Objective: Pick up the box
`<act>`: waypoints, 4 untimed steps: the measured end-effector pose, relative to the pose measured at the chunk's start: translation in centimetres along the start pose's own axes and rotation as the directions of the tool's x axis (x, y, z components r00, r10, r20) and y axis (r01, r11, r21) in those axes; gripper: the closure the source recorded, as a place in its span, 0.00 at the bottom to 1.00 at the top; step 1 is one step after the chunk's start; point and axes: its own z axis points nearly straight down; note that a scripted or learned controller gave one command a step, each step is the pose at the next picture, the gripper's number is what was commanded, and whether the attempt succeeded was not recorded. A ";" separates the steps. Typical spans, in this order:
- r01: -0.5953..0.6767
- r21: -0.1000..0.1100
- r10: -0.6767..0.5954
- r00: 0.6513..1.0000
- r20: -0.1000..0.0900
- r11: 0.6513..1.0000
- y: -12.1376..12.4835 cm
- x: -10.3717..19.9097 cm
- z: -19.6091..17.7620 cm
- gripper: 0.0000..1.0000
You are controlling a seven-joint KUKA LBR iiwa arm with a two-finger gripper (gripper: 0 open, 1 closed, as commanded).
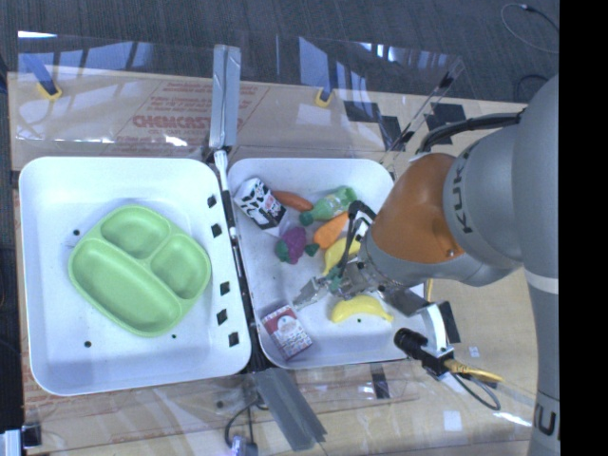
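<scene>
Claw (328, 283), grip state can't tell, hangs by banana (360, 309), well right of box (286, 330); prob grabs wrong item.

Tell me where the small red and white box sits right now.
The small red and white box lies in the right white bin, at its near left corner, left of the yellow banana and below the purple toy.
</scene>
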 end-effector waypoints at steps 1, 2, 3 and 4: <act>0.211 -0.013 -0.211 0.977 0.010 0.977 0.1 3.7 1.1 0.00; 0.217 -0.012 -0.217 0.976 0.005 0.976 0.2 3.9 0.1 1.00; 0.662 -0.004 -0.662 0.749 0.010 0.749 0.5 8.5 -13.1 1.00; 0.662 -0.004 -0.662 0.750 0.010 0.750 0.5 8.5 -13.1 0.00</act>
